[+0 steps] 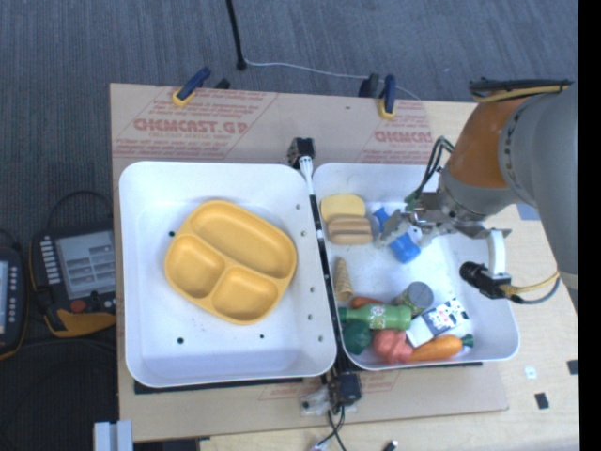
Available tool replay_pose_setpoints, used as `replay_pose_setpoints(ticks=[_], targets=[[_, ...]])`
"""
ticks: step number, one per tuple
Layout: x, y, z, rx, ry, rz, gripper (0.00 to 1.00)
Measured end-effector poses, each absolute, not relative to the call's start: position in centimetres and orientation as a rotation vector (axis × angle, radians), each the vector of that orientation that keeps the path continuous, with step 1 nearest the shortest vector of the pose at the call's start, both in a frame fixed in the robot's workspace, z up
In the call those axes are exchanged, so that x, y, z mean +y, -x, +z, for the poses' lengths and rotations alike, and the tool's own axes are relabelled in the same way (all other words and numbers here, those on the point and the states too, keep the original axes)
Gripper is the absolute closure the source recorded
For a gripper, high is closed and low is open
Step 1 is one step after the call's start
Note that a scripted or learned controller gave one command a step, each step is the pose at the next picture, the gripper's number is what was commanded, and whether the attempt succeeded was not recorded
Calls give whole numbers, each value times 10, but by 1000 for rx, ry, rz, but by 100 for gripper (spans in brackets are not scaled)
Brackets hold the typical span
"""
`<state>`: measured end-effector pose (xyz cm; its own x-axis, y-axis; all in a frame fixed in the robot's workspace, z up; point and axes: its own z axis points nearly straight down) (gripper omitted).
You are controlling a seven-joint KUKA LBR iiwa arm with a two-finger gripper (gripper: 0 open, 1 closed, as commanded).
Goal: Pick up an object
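The arm point(512, 153) enters from the right edge of the frame, grey with an orange band, and bends down into the right bin point(498, 341); its gripper point(402, 236) sits low in the upper middle of that bin, and a small blue block point(405, 248) shows between its fingers, gripped.

Just left of the gripper, in the bin's upper left, lies a toy burger point(346, 219), tan and yellow; below it an ice-cream cone point(342, 279) lies against the bin's left wall.

Along the bin's lower edge the toys crowd together: a green vegetable point(376, 317), a red piece point(392, 346) touching it from below, a carrot point(436, 349) at the lower right, a grey can point(416, 297) above them, and a black-and-white carton point(444, 318) beside the can.

The left bin point(141, 280) fills the centre left of the frame; a yellow divided plate point(230, 259) rests in its middle, tilted relative to the bin's sides.

Both bins stand on a cardboard sheet point(188, 125) fixed by clamps point(191, 85) at the top edge; a controller point(77, 269) lies on the floor at the far left.
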<state>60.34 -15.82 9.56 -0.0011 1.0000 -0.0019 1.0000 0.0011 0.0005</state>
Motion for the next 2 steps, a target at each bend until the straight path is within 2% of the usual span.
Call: replay_pose_setpoints(ticks=[1, 2], targets=[[-159, -604, 107, 2219, -2217, -2, 100], [-115, -577, 212, 2223, -2220, -1, 100]])
